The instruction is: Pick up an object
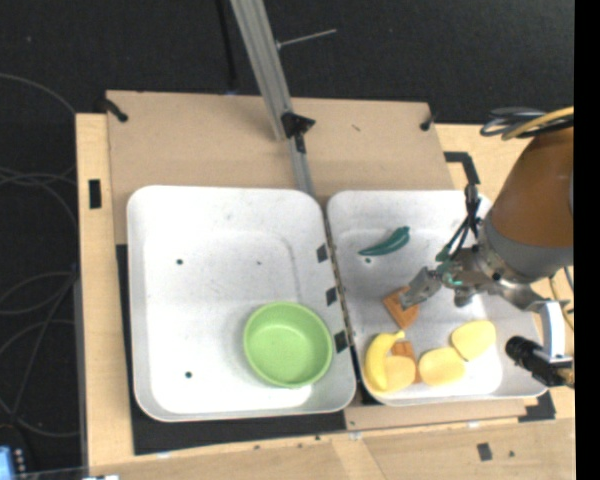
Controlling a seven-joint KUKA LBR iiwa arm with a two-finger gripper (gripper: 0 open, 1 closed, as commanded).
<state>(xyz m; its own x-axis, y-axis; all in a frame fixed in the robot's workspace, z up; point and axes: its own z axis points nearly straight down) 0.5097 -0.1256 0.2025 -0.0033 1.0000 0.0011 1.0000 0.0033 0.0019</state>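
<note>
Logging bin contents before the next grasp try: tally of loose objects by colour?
Green: 1, the bowl in the left bin
Teal: 1, the curved piece in the right bin
Orange: 1, the block at the claw
Yellow: 3, the pieces clustered along the right bin's near edge
Total: 6
</note>
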